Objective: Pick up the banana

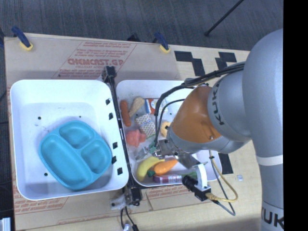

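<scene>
While the arm (226, 109) leans in from your right over the right bin (126, 93), you can spot the banana (147, 166) lying at that bin's near edge, touching an orange carrot (166, 166). Your gripper (161, 150) sits just above the two, but the wrist hides it, so whether it pinches anything I cannot tell. Over in the left bin (19, 129), a blue divided plate (74, 153) rests.
</scene>
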